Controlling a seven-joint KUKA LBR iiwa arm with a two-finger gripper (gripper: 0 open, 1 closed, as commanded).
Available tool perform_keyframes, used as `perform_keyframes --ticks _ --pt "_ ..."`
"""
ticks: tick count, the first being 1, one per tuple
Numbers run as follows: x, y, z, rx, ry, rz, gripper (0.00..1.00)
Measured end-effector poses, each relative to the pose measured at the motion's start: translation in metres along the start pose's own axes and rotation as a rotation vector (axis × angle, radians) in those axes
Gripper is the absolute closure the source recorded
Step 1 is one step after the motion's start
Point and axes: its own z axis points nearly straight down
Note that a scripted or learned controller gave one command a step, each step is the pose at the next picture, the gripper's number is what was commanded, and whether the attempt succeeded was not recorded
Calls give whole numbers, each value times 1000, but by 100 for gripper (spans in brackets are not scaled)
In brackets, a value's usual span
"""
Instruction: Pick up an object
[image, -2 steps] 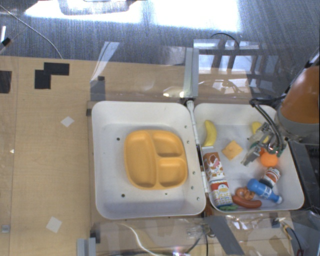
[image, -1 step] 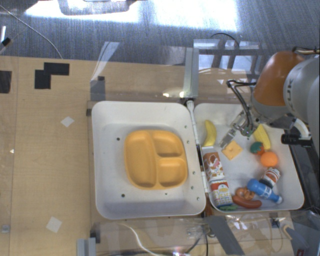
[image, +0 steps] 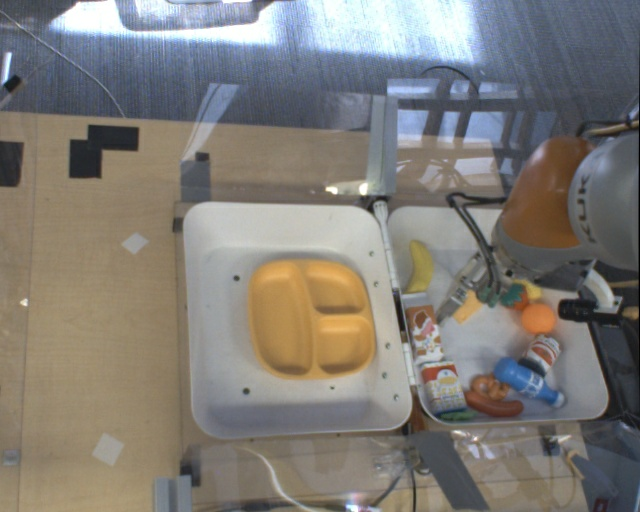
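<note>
Along the lower edge of the frame the wooden surface (image: 90, 380) carries cables and clear brackets. Just above, the right bin (image: 598, 400) holds its nearest things along its lower rim: a red sausage-like toy (image: 492, 403), a blue bottle with a white cap (image: 528, 383), and a small red-and-white carton (image: 441, 385) standing against the bin's left wall. A second carton (image: 425, 335) lies just above it. Both bear printing, but it is too small to read.

Further up sit a red-and-white can (image: 545, 354) and an orange ball (image: 539, 318). The ball looks light and stiff but round, so it would likely roll from a pinch; take it across its middle. The cartons should be light and flat-sided, easiest gripped over their narrow faces.

In the middle of the right bin the claw (image: 470, 295) hangs low with its tips spread apart, a pale yellow wedge-shaped piece (image: 468, 309) just under them; I cannot tell whether they touch it. Nothing is clamped between them. A small green and orange item (image: 512, 295) lies just beside it to the right.

The banana (image: 421, 266) lies in the bin's upper left, probably smooth and firm; grasp it across its belly.

The left bin (image: 220, 240) holds a yellow divided tray (image: 312, 318), wide and shallow, graspable only by its rim.

At the right edge the grey arm (image: 600, 200) with its orange band (image: 545, 200) reaches in.
</note>
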Motion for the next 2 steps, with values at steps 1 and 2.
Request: perform_keyframes --ticks 1,2 --pt "-34 38 -6 -1 1 22 0" --pt "-50 47 1 10 15 -307 0"
